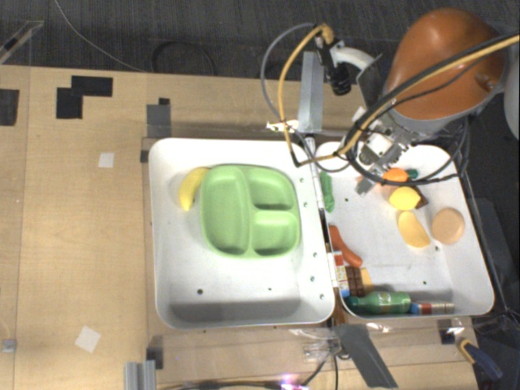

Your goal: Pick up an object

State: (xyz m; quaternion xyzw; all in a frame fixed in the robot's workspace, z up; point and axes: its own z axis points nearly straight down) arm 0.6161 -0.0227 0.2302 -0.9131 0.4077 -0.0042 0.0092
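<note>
- Objects to pick sit mostly in the right bin; no specific target named, so anything graspable counts.
- Left bin: green divided tray fills the middle, banana tucked against its 9 o'clock edge, touching or nearly so. Low, wide tray looks a poor fit for a two-finger grasp, banana hard to get at cleanly.
- Along the shared wall: green piece at roughly 10 o'clock of the right bin, red-orange sausage-like item below it. Both hug the wall, so finger clearance is tight there.
- Right bin bottom edge, 6 o'clock: green bottle lying flat among small clutter.
- Gripper hangs low over the right bin at about 12 o'clock, cables draped round it. Fingers: cannot tell whether spread or closed, nothing visibly between them.
- Just beside it at its 4 o'clock: small orange item, then lemon, yellow slice-shaped piece, tan round piece. My read: this loose cluster is the likely target — open floor around it, nearest the tool.
</note>
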